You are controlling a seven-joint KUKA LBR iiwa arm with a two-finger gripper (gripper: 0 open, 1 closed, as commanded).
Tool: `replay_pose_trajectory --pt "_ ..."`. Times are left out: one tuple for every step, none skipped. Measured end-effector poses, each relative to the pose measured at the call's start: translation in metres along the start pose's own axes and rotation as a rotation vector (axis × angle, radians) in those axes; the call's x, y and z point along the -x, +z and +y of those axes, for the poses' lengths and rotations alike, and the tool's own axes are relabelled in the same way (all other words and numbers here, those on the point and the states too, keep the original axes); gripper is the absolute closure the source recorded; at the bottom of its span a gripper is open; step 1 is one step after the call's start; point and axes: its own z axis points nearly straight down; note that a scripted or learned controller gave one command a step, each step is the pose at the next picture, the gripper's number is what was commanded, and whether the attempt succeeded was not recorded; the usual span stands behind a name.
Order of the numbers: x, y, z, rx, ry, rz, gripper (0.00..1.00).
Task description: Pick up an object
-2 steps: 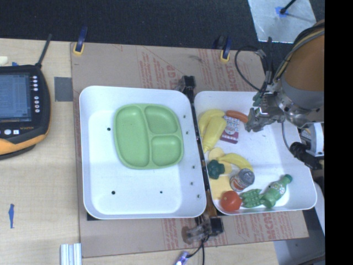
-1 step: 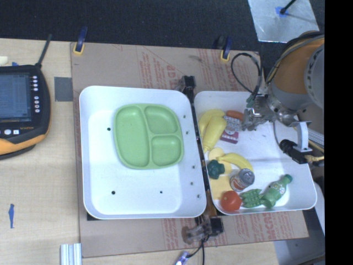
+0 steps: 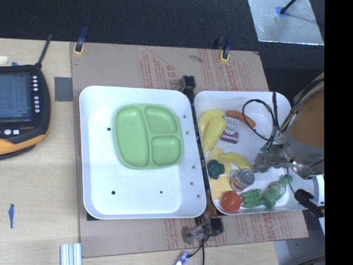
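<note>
White plastic forms both shallow bins on the bench: the left bin point(image 3: 96, 197) carries a pale green divided plate point(image 3: 148, 135) with three compartments, and the right bin point(image 3: 220, 99) holds a jumble of toy food. At the right bin's left side lies a yellow corn-like piece point(image 3: 211, 127), with a small printed packet point(image 3: 231, 130) just beside it and an orange carrot point(image 3: 241, 117) above that. Lower down sit a banana point(image 3: 236, 159), a dark green broccoli piece point(image 3: 214, 169), a small tin can point(image 3: 242, 178), a red tomato point(image 3: 231, 201) on a yellow slab, and a green leafy piece point(image 3: 255, 197) next to a green bottle-like item point(image 3: 276, 190). The grey arm with its orange band point(image 3: 310, 120) comes in from the right, a black cable point(image 3: 259, 112) looping over the bin's upper part. Its gripper point(image 3: 268, 160) sits low over the right side of the right bin, just right of the banana and above the can; how its claw stands I cannot tell, since the metal parts blur together. Off to the left of the bins rests a teach pendant point(image 3: 19, 112) with an orange rim.
</note>
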Motion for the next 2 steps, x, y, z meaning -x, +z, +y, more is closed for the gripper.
replay_pose_trajectory --pt "-0.018 0.007 0.132 0.004 0.001 0.000 0.00" --pt "0.040 0.008 0.106 0.001 0.003 0.001 0.00"
